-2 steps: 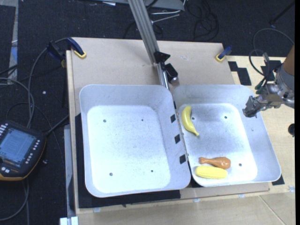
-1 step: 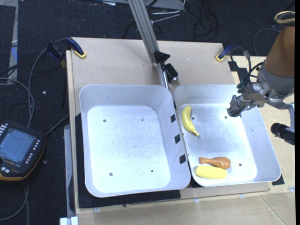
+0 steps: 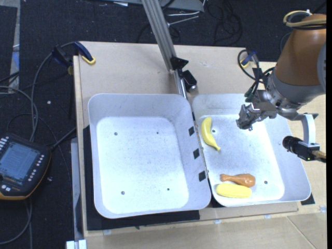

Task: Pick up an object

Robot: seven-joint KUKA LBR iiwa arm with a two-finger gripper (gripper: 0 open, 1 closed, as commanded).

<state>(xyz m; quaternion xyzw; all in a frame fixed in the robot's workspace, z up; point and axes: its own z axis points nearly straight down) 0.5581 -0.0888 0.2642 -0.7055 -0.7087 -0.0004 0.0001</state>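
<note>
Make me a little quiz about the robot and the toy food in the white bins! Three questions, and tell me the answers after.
1. True or false: the banana lies in the left bin.
2. How many food toys sit in the right bin?
3. Which toy touches the drumstick? A) the banana B) the yellow lemon-like toy C) none

Key:
1. False. It lies in the right bin, near the wall shared with the left one.
2. Three: banana, drumstick and yellow toy.
3. B. It lies right against the drumstick at the bin's near edge, while the gripper hangs over the far part of that bin, beside the banana.
</note>
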